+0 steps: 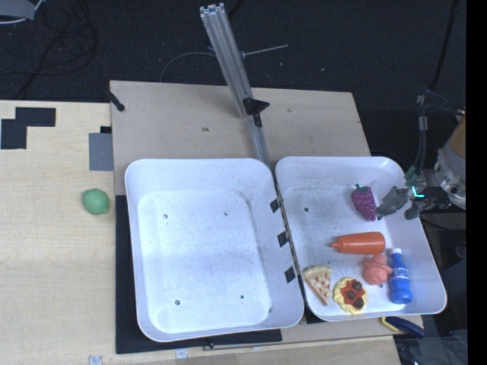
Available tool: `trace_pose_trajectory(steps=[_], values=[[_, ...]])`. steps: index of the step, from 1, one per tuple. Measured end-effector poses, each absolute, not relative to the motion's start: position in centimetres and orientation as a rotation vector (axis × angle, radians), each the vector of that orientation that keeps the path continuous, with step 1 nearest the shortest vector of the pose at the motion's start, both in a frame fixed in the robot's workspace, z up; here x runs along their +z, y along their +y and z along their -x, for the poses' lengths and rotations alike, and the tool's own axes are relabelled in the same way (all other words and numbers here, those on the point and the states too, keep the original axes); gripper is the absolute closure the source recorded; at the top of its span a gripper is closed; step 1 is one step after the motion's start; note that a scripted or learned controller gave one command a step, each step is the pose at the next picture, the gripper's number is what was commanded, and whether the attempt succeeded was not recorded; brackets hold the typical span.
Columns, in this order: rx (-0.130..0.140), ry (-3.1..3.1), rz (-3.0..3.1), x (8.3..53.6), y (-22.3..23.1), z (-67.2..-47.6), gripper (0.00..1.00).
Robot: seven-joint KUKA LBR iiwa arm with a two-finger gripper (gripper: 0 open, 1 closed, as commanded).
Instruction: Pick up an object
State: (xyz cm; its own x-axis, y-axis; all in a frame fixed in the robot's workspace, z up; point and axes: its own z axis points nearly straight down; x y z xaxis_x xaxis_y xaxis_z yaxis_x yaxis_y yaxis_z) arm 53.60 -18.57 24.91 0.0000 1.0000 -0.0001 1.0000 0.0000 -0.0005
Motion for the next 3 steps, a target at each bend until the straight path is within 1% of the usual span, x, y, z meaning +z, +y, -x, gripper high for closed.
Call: trace_pose_trajectory(steps=[1, 3], values=[[0.001, -2.221, 2.221, 24.9, -18.6, -53.6, 0.0], [0.004, -2.219, 2.218, 16.3, -18.3, -53.2, 0.0]])
